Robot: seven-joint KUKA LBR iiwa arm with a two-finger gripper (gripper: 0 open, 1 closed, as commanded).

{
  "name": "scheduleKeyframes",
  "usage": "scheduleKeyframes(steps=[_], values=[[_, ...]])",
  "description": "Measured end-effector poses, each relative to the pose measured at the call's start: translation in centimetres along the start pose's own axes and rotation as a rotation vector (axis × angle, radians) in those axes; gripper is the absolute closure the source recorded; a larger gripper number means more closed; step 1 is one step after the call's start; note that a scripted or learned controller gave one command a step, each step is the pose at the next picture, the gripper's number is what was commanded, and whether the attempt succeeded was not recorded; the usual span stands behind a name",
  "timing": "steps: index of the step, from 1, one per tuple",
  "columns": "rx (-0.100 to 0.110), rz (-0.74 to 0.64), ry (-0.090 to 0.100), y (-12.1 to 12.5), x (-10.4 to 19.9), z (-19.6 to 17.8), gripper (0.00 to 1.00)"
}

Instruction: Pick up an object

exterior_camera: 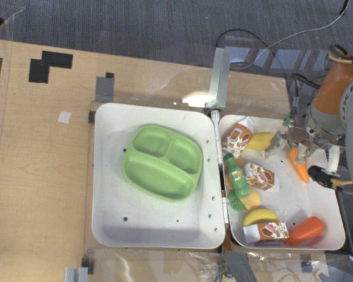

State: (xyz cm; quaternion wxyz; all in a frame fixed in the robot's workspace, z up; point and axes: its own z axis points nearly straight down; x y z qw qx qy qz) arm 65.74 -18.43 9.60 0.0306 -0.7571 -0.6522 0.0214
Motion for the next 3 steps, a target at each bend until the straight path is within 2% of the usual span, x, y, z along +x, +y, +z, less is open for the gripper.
scheduleKeyframes(steps=[1,2,3], values=[[-0.083,-0.124,-0.015,0.3,-0.8,-16.6,0.0],[-0.08,-0.03,-0.008,0.0,6.9,-4.1,0.0],[-0.116,0.065,-0.003,-5.2,7.8,-1.3,0.0]])
